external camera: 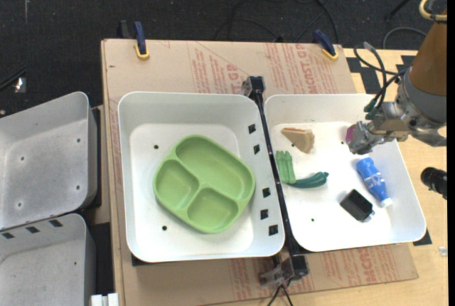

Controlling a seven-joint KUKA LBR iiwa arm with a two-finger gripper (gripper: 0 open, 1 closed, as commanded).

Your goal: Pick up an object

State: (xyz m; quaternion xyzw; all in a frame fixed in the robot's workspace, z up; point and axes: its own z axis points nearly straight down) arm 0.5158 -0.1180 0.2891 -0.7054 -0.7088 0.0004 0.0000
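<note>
The right bin (398, 230) holds a tan wedge (299, 137), a green brush-like toy (298, 174), a blue bottle-like object (373, 180) and a small black block (356, 205). My gripper (357, 138) hangs over the bin's upper right part, just above the blue object's top end and to the right of the tan wedge. A pinkish patch shows at its tip; I cannot tell whether that is a held thing. The left bin (142, 119) holds a light green divided plate (204, 183).
The grey arm with its orange band (430, 73) comes in from the right over the right bin's far corner. A black divider (269, 162) runs between the bins. White bin-like trays (43, 155) lie off the bench at the left.
</note>
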